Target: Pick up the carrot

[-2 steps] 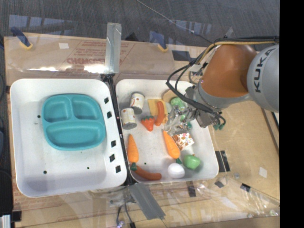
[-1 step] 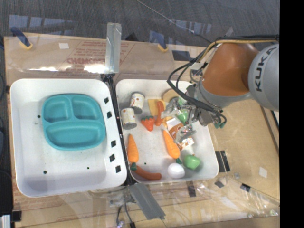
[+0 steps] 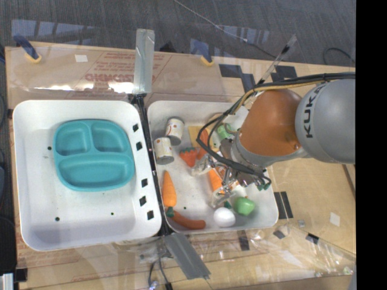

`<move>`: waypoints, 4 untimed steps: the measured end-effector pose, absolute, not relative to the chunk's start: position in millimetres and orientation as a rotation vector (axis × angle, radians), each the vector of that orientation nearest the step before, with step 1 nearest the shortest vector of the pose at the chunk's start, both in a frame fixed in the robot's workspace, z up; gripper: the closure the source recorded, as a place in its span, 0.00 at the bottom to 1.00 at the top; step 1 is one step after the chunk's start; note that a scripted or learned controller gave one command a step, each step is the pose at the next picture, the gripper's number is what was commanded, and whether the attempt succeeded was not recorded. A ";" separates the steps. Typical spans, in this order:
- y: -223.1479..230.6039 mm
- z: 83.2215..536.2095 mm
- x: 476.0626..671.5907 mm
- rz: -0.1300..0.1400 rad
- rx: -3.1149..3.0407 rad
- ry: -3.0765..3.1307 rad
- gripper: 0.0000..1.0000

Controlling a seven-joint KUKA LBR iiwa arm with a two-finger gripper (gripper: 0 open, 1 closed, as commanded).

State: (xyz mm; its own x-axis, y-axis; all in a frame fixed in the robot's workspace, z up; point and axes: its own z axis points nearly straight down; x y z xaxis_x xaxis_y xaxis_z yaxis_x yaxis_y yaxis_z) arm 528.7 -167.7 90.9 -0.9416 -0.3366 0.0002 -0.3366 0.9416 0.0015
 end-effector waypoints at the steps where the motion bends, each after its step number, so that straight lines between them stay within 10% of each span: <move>1: -165.3 101.6 530.6 -0.002 0.550 -3.095 1.00; 2: -129.0 90.6 498.2 -0.006 0.913 -3.003 1.00; 3: -73.8 195.6 512.6 0.004 0.806 -3.046 1.00; 4: -113.8 237.6 579.3 0.005 1.034 -2.972 1.00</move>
State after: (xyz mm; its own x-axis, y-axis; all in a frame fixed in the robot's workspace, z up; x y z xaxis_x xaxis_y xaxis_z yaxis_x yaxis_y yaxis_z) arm 579.3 -113.8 237.6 -0.7841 -0.6207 -0.0040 -0.6206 0.7841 -0.0044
